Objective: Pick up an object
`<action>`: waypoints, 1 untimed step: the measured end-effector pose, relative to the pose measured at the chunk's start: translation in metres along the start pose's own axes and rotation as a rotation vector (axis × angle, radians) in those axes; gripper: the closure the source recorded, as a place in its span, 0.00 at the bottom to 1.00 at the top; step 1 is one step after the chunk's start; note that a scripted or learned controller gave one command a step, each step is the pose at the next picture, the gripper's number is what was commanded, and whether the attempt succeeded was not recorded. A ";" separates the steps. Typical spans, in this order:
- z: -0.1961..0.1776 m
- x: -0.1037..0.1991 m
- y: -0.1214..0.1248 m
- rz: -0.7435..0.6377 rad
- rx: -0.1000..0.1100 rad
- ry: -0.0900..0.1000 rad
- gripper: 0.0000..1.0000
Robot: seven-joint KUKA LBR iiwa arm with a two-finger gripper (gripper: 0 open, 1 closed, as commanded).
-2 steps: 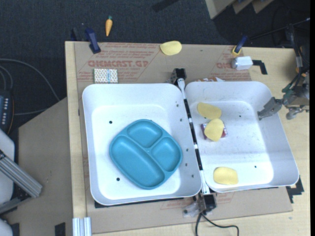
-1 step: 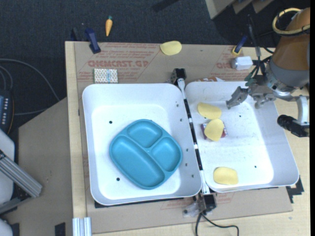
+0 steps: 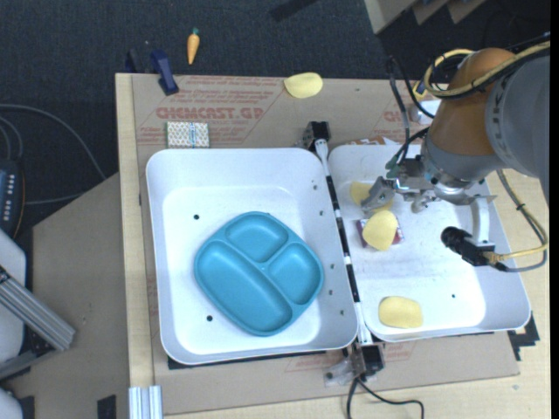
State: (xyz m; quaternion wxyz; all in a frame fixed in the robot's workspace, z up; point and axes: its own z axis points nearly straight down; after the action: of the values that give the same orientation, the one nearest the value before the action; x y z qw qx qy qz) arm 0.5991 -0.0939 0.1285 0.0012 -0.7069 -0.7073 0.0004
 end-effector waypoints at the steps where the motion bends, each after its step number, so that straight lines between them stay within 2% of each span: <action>1: 0.044 0.002 -0.004 0.001 0.001 0.000 0.00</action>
State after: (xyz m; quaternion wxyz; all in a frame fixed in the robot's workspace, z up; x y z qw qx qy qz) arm 0.5951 -0.0917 0.0841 0.0013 -0.7072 -0.7070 0.0007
